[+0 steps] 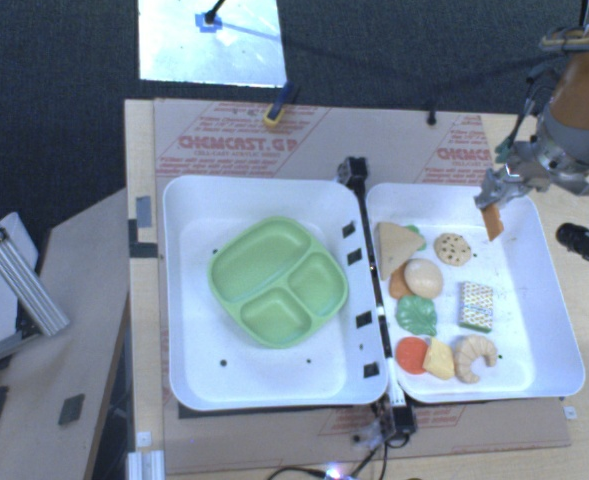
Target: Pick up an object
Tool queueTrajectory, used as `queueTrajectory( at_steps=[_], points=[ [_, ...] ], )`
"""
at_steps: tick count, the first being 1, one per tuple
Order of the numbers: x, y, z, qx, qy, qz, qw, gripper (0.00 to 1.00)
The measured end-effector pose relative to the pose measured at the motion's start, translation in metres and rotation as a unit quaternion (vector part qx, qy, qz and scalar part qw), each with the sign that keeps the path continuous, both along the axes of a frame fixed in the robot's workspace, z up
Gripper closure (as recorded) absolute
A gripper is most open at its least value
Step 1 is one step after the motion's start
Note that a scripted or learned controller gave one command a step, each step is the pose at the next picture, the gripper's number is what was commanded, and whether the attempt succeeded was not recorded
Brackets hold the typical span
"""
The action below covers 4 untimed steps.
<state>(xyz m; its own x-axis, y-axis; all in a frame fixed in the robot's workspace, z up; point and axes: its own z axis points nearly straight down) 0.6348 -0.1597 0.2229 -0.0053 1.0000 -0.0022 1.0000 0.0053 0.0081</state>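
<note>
1. Overhead, the tabletop [94, 258] carried two shallow white bins side by side: the left bin [189, 218] held a green divided tray [277, 281], and the right bin [544, 308] held a cluster of toy food.

2. The grey arm [579, 98] reached in from the right, its end effector [496, 200] hanging over the far right part of the right bin, above bare floor and apart from the food.

3. A small orange-brown piece [493, 222] showed just below the end effector. It may have been a gripped item or part of a fingertip; the view was too coarse to settle that, so whether the end effector was spread or pressed together could not be told.

4. By that reading, the pick was not shown as done: every clearly seen item lay on the bin floor, and a firm grasp and lift appeared to remain.

5. Candidates sat near the bin's left half: a tan wedge [398, 245], a cream egg shape [423, 277] touching an orange piece [399, 284], a green leafy piece [416, 314], a red round [411, 354], a yellow wedge [438, 359] and a croissant [474, 357].

6. A cookie [453, 248] and a patterned packet [476, 305] lay more apart from the cluster, and looked the easier targets; the cookie was nearest the end effector.

7. Crowding among the packed pieces, and the black divider [367, 268] between the bins, seemed the main obstacles.
</note>
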Motion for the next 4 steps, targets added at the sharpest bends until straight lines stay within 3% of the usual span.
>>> queueTrajectory(
  at_steps=[1, 3, 4],
  points=[
    [0.001, 0.000, 0.002, 0.0007, 0.002, 0.000, 1.0000, 1.00],
    [-0.002, 0.107, 0.017, 0.0013, 0.003, 0.001, 1.0000, 1.00],
    [0.008, 0.159, 0.006, 0.0017, 0.003, 0.002, 1.0000, 1.00]
  ],
)
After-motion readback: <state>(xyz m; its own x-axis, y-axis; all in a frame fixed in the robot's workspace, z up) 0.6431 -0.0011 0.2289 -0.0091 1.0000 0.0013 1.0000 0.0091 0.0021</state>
